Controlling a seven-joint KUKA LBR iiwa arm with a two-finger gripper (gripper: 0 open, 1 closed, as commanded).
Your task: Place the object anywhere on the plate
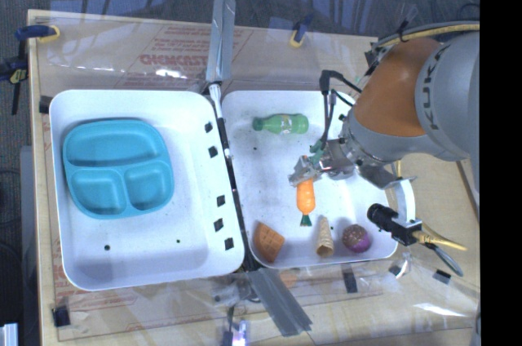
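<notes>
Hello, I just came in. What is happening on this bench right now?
A grey robot arm reaches into the right bin, and its gripper sits just above a toy carrot. Whether it has gripped the carrot is not clear. A green bottle, a waffle piece, a cone and a dark round item lie in the same bin. The blue plate waits in the left bin, with nothing on it.

One fixed overhead camera, slanted down over both bins (214, 197), arm (424, 104) entering right.
</notes>
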